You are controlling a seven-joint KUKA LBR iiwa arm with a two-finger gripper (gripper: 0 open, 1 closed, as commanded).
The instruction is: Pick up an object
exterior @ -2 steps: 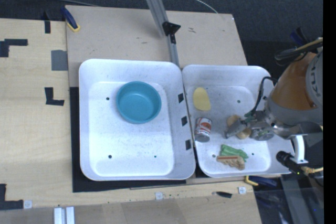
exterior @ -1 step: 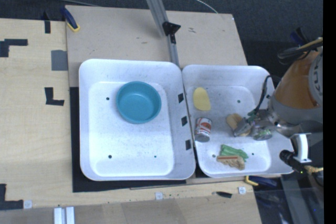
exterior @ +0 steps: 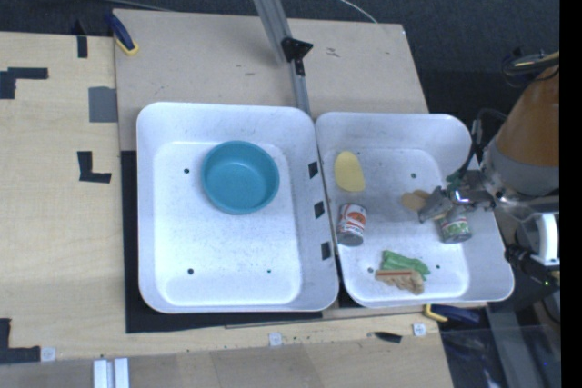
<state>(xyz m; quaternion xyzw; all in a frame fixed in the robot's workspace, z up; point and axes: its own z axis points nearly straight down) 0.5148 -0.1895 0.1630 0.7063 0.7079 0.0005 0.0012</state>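
Tool (exterior: pixel 447 206) low at right bin (exterior: pixel 391 127) right edge; jaw state cannot tell. Small can (exterior: pixel 455 226) directly beneath, touching or just beside. Brown lump (exterior: pixel 416 202) just left, toward bin centre.

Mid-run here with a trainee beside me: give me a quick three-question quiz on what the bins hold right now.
1. True or false: the blue bowl sits in the right bin.
2. Which item lies nearest the divider between the bins: A) the red-labelled can, B) the green and tan item, C) the blue bowl?
3. Fill in: the hand is over the ____ bin.

Key: 1 false, it is in the left bin; 2 A; 3 right, by a small can near that bin's right side.
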